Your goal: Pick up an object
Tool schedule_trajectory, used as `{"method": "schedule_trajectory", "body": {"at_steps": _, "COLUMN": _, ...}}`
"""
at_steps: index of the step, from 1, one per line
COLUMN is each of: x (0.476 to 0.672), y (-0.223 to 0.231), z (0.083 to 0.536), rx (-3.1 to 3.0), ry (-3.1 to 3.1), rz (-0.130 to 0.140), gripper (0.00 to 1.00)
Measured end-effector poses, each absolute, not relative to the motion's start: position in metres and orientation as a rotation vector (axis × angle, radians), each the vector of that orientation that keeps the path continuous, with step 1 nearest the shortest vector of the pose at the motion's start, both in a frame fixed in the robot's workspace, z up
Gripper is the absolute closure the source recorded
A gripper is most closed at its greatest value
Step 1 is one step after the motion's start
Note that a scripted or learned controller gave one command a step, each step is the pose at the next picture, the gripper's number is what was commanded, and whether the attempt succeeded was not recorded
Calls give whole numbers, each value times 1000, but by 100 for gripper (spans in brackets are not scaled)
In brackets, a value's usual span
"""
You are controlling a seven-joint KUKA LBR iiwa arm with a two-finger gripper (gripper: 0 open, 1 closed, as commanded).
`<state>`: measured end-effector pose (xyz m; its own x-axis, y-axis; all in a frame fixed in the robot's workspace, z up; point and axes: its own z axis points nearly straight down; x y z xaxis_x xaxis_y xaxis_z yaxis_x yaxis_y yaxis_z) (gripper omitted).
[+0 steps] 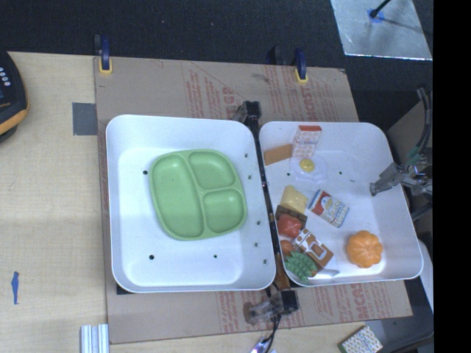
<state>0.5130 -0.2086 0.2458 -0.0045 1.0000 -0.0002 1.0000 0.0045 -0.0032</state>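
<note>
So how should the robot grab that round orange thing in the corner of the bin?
Probably from straight above, fingers closing across the widest middle of the orange. It is round, so no side grips better, but the right bin has walls close by at that corner. The top is open, and the small carton lies well apart. The gripper sits near the bin's right rim.

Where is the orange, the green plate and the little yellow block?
orange [364, 248]: camera view, middle of the fruit.
green plate [197, 193]: camera view, ridge where its three sections meet.
yellow block [294, 198]: camera view, its top face.
</note>
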Motion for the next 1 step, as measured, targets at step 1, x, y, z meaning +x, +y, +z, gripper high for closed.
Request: {"method": "schedule_trajectory", "body": {"at_steps": 1, "x": 600, "y": -116, "z": 134, "rx": -2198, "ry": -2233, "rz": 3, "gripper": 0}}
